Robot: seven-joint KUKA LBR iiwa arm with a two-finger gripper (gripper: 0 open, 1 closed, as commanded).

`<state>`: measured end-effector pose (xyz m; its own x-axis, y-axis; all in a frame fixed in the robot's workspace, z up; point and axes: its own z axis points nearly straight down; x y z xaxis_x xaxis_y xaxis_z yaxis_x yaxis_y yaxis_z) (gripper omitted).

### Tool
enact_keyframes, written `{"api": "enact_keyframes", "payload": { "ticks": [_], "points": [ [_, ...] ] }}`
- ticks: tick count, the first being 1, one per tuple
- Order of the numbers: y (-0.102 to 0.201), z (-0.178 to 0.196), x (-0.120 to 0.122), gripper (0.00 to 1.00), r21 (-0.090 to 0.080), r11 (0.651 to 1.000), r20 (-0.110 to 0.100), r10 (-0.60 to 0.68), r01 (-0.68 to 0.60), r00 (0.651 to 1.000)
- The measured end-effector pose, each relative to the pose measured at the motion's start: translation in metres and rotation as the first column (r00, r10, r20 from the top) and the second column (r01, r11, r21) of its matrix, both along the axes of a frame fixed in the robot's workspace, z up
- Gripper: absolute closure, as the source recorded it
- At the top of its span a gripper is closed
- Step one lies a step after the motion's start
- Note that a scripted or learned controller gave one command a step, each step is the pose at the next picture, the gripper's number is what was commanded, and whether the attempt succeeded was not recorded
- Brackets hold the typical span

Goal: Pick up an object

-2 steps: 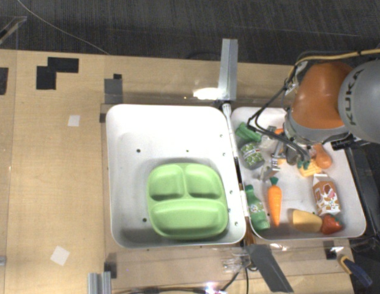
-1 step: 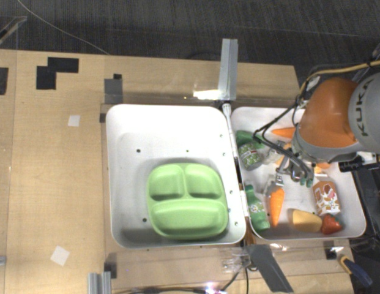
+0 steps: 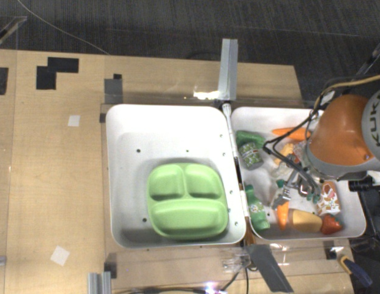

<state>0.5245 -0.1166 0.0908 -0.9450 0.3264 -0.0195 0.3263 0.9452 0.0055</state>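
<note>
Nearest the lens, the grey arm's two-finger gripper (image 3: 295, 187) hangs over the right white bin (image 3: 355, 225); its jaw state I cannot tell. Left of it lies a green packet (image 3: 249, 149); a tan wedge (image 3: 306, 220) below.

Even overhead light — soft shadows, slight glare on the bins' (image 3: 171, 121) rims.

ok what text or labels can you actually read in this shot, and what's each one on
"KU", running vertically and cut off by the frame edge, on the grey arm above the orange band.
Print on the green packets in the right bin: too small to read.
Red and white packet: pattern blurred, unreadable.
</note>
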Motion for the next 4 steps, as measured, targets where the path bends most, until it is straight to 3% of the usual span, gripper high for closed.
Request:
{"api": "enact_keyframes", "payload": {
  "ticks": [1,4],
  "points": [
    [0.005,0.000,-0.031,0.00,-0.003,1.000,0.004,-0.026,0.026,1.000],
    [0.029,0.000,-0.030,0.00,-0.005,0.996,0.005,-0.093,0.093,0.996]
  ]
}}
